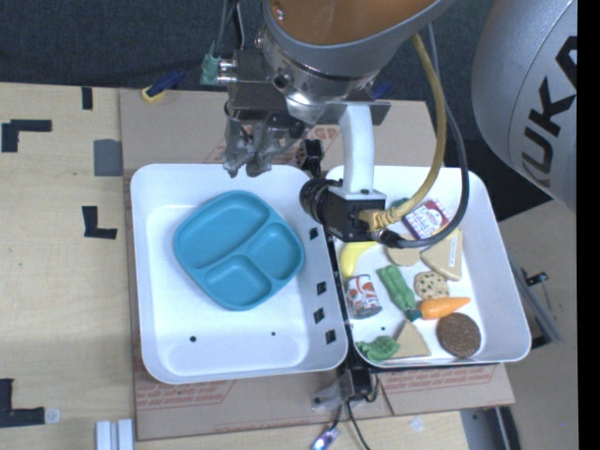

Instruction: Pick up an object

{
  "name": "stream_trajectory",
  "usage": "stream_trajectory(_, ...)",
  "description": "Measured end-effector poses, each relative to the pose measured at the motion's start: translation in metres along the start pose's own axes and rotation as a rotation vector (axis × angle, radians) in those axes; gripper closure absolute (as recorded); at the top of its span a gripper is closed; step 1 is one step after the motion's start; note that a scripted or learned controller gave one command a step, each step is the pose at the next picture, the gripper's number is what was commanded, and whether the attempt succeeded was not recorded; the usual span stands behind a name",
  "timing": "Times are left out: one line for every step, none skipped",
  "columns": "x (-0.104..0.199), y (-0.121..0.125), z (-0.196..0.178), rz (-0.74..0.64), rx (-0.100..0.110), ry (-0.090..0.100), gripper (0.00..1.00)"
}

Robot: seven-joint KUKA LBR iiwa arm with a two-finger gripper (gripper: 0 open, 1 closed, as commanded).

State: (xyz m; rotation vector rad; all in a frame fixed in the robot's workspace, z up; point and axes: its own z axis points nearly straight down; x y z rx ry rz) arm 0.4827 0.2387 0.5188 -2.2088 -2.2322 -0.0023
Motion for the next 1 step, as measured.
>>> stream_trajectory(-0.0977,-0.0004,0.0727,0.019,0.010,-0.007,1.00)
